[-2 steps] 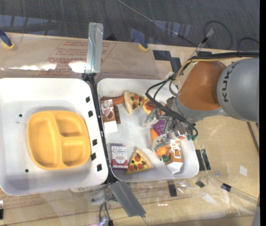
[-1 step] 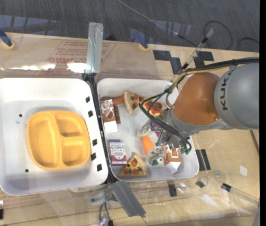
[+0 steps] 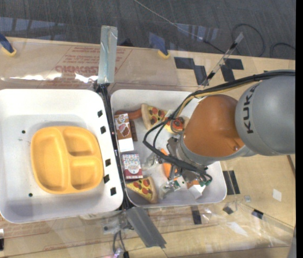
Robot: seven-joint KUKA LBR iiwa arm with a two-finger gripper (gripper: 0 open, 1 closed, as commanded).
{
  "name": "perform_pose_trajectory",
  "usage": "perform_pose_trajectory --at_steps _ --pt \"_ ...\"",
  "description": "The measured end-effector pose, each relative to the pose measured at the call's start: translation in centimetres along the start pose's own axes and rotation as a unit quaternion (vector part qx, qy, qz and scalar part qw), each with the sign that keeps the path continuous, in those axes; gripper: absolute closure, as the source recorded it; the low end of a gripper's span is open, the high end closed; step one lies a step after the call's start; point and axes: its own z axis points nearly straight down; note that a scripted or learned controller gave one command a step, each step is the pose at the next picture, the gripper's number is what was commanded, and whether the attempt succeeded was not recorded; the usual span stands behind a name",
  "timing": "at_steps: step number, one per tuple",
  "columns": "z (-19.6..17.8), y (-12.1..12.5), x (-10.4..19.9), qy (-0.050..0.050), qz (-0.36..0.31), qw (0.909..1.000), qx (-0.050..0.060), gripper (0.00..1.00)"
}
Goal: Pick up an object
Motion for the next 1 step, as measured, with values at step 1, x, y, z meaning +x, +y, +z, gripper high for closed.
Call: perform_pose_trajectory --at_steps 1 --pt "-1.06 0.10 -0.29 -0.002 -0.004 1.0000 0.001 1.00"
